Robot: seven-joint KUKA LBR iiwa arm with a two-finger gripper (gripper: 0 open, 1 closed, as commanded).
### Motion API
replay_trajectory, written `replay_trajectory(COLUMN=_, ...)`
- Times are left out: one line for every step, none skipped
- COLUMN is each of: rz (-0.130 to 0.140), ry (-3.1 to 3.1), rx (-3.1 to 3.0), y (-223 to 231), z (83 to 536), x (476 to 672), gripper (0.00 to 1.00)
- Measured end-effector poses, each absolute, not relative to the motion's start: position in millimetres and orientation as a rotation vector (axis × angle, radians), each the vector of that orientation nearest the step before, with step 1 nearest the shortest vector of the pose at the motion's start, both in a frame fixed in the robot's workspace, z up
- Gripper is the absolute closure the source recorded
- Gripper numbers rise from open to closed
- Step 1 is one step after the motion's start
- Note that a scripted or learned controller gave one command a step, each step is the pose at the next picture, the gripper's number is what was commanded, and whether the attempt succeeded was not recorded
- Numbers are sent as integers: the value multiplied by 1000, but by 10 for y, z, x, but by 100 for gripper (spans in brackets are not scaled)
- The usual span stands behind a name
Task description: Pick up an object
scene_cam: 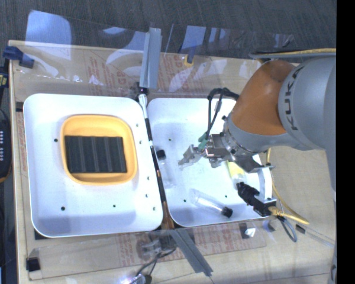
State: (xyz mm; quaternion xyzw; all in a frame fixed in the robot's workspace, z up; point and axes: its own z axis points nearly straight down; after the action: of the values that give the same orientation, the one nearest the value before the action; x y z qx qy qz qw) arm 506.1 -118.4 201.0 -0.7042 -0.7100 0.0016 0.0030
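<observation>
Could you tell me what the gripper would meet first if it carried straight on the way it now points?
The gripper points left and downward, so it would probably first meet the bare floor of the right bin, short of the small dark object. Depth is hard to judge here.

One fixed camera looks down at a slant on both white bins (94, 223), the arm (296, 105) entering from the right.

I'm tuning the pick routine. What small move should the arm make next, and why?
Probably shift the gripper toward the clear tube with a black cap and descend. The gripper hangs over bare floor of the right bin, and the tube lies apart from it, nearer the front wall.
</observation>
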Motion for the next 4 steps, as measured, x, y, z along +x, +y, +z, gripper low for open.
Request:
replay_trajectory(rz=-17, ry=-2309, rx=-2158, y=-1297, z=1132, x=5517, gripper=0)
replay_trajectory(rz=-1, ry=-2368, rx=-2084, y=-1134, z=972, x=5736, gripper=0)
replay_trajectory(rz=2, ry=-2412, rx=-2008, y=-1653, z=1015, x=4758, gripper=0)
replay_trajectory(rz=18, ry=-2443, rx=-2008, y=-1122, z=950, x=5069, gripper=0)
